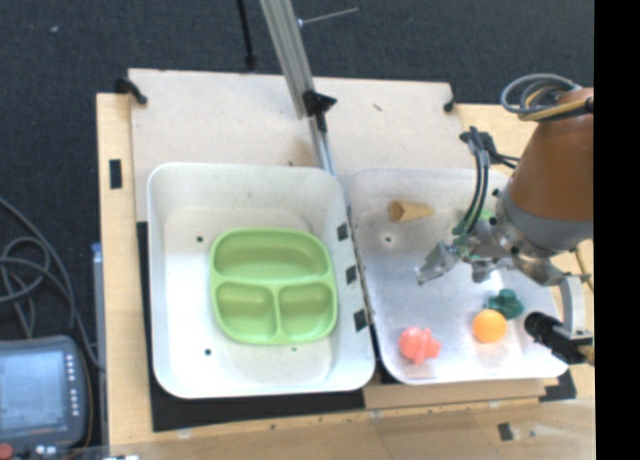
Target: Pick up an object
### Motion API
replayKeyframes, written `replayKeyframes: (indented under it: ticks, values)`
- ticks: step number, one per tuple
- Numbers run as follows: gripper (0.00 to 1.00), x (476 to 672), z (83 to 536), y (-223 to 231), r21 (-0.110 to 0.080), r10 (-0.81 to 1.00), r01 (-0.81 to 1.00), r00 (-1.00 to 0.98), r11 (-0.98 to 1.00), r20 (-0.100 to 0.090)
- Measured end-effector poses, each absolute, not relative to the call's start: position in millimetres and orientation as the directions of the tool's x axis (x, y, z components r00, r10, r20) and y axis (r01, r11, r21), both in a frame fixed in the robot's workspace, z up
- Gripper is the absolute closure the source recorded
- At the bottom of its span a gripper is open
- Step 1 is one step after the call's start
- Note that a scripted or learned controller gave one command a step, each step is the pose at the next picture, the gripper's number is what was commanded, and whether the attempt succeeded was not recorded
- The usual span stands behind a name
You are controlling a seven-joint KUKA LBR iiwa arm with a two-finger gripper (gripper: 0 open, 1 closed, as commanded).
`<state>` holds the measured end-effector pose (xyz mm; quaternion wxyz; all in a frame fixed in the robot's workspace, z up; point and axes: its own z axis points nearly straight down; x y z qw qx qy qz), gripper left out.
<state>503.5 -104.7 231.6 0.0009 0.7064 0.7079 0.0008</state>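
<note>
Nearest the camera in the right bin (400, 368) lie a pink-red lumpy toy (419, 345) and, to its right, an orange ball (489, 326). Just beyond the ball sits a small dark green object (507, 302), its shape too small to read. All three rest on the bin floor, nearer than the gripper (440, 263) and to its right, apart from it. The gripper hangs above the middle of the right bin, pointing left from the grey and orange arm (555, 173); whether its fingers are spread or pressed together cannot be told, and nothing is seen between them. Farther back, a tan cone-shaped piece (409, 211) lies near the bin's far wall. The left bin (170, 248) holds a green divided plate (273, 285). The arm's right side is cut off.
</note>
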Motion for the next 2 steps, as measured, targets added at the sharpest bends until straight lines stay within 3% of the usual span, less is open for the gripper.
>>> replayKeyframes:
  ticks: [1, 2]
  values:
    - [0.00, 503.6, 232, -105, 0.004, 1.000, 1.000, 0.001, -0.001, -0.001]
    - [0.00, 503.2, 190, -107, -0.002, 1.000, 1.000, 0.001, -0.001, -0.001]
